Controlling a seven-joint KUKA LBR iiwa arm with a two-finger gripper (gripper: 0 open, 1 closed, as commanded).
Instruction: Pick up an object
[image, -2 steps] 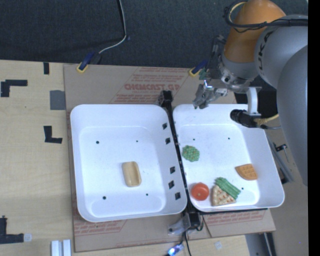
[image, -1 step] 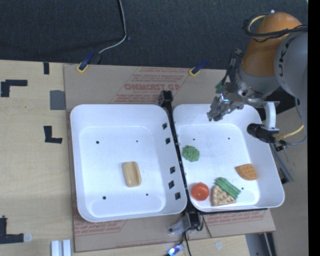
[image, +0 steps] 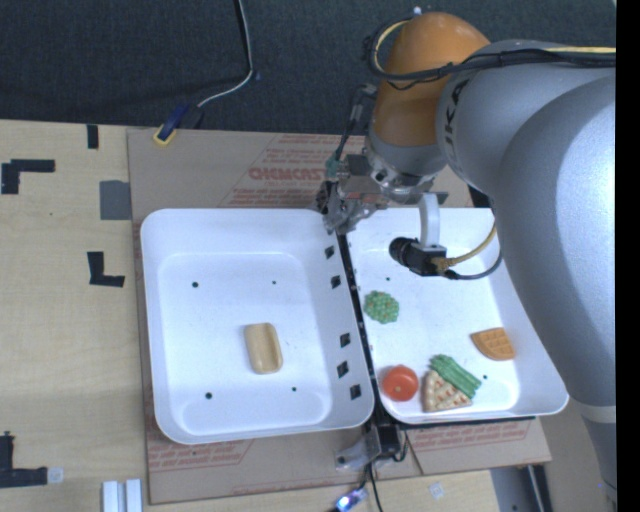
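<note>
The end effector (image: 343, 212) sits upper centre above the bin divider; its finger state cannot be determined. Nearest target: the green broccoli-like piece (image: 381, 306), centre of the right bin (image: 530, 395). Descend vertically, centred over it, clear of the wall.

The bulky grey arm (image: 545, 150) wears an orange band (image: 425, 75) and trails a black cable (image: 470, 262).

One fixed camera above the bench, slanting down on both white bins (image: 160, 300).
</note>
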